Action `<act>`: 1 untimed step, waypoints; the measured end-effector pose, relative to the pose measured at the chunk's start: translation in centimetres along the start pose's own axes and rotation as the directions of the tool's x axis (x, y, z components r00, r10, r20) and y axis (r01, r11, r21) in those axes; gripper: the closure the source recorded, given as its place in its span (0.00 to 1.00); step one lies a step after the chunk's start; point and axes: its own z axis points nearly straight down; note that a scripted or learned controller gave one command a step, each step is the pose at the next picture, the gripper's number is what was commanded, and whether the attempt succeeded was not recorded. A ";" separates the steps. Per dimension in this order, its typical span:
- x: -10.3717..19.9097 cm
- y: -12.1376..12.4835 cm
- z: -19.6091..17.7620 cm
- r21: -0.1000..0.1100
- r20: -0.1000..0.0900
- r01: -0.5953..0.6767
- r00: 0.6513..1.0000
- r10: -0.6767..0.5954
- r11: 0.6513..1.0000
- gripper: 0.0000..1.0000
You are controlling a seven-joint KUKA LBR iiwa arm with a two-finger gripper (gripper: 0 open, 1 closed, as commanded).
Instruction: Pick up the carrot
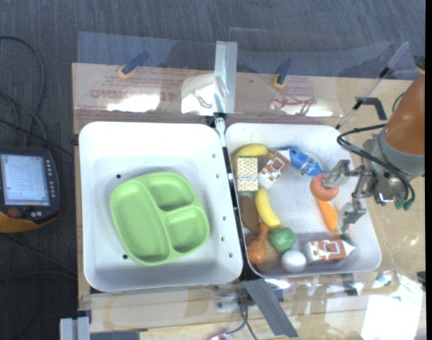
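Note:
The carrot (330, 215), short and orange, lies in the right bin (304, 134) near its right wall, pointing toward the front. Just behind it sits a round orange-red fruit (320, 188). My gripper (345, 192) reaches in from the right and hangs low over the bin, open. One finger (338, 170) is beside the round fruit, and the other (353, 212) stands just right of the carrot. Nothing is held between them.
The right bin also holds a banana (266, 208), a yellow fruit (252, 150), a cracker box (246, 174), a blue bottle (304, 163), a green pepper (281, 239), a white egg (294, 261) and a small carton (326, 250). A green divided plate (159, 217) lies in the left bin (95, 161).

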 end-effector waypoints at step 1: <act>-2.7 -0.4 9.9 0.003 0.009 0.126 0.992 -0.127 0.992 0.00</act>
